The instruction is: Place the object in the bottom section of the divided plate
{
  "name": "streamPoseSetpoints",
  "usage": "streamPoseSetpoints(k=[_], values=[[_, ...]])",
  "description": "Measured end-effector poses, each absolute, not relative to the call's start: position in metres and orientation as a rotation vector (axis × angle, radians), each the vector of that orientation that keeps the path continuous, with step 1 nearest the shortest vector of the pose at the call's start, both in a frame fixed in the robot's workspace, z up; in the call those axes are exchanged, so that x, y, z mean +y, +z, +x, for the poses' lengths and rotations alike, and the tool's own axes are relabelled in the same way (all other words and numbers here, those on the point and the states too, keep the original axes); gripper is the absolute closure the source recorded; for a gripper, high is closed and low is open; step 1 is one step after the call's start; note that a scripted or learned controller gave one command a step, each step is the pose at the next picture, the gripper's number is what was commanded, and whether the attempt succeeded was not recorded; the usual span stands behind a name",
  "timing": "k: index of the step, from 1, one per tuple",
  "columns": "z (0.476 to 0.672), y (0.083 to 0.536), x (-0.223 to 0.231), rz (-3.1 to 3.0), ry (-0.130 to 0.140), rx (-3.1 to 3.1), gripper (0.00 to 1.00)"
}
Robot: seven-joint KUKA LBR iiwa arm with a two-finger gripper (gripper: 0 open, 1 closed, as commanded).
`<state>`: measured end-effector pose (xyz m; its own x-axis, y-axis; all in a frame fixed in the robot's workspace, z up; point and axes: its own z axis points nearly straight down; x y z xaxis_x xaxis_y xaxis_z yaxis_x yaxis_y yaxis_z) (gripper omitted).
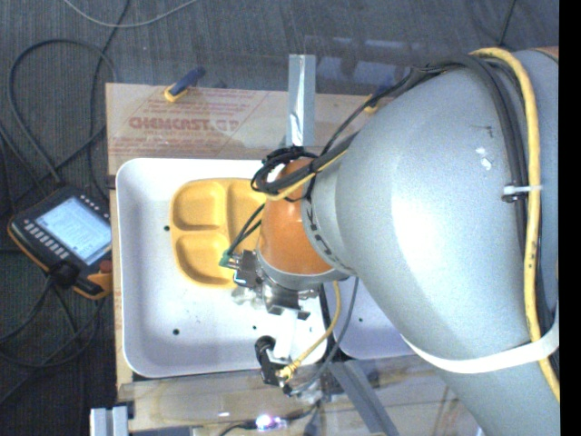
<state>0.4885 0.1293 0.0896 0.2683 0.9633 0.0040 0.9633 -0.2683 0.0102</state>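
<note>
**Arm over the left bin, divided plate half covered**

At the far left, on the dark floor beside the counter (pixel 182 125), lies a teach pendant (pixel 64 234) with a lit screen and orange trim, its black cables looping across the carpet. On the counter's back edge, a sheet of brown board with red lettering carries a small yellow and blue item (pixel 184 83).

The left white bin (pixel 141 271) holds a yellow divided plate (pixel 204 230), lying flat toward the bin's upper middle. Its compartments show as shallow hollows split by raised ridges; its right side is hidden under the arm.

The grey arm (pixel 436 207) reaches in from the right, with the orange band (pixel 286 239) over the plate's right edge. Below the band, the end effector (pixel 272 289) points down above the bin floor, just beside the plate's lower right corner. Wrist parts and cables cover it, so I cannot tell how it stands or whether it has hold of anything. The object to be placed cannot be made out.

The right bin (pixel 368 334) shows as a white sliver beneath the arm.
</note>
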Motion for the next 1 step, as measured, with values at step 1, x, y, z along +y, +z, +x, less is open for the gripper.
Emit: streamPoseSetpoints(k=[1], values=[[0.4831,0.1772,0.1591,2.602,-0.016,1.759,1.0]])
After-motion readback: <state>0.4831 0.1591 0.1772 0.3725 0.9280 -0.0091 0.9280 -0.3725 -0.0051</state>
